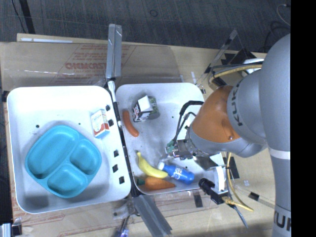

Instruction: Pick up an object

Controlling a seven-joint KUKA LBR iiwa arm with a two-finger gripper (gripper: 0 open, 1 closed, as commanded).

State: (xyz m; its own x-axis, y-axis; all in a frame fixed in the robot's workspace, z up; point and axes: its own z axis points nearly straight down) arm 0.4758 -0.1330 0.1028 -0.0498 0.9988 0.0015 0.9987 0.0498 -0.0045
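Note:
The right bin (163, 90) holds a yellow banana (149, 167), a blue bottle with a white cap (177, 173), an orange carrot (157, 183), a red sausage (130, 124) and a small black-and-white carton (144, 107). My gripper (177, 151) hangs low over the bin's front right part, just above the blue bottle's cap end and right of the banana. The orange wrist band and grey arm cover most of it from above.
The left bin (29, 102) carries a blue divided plate (63, 160) and a small red-and-white box (100, 122) near the divider. Cables and clamps lie along the bench's front edge and right of the bins.

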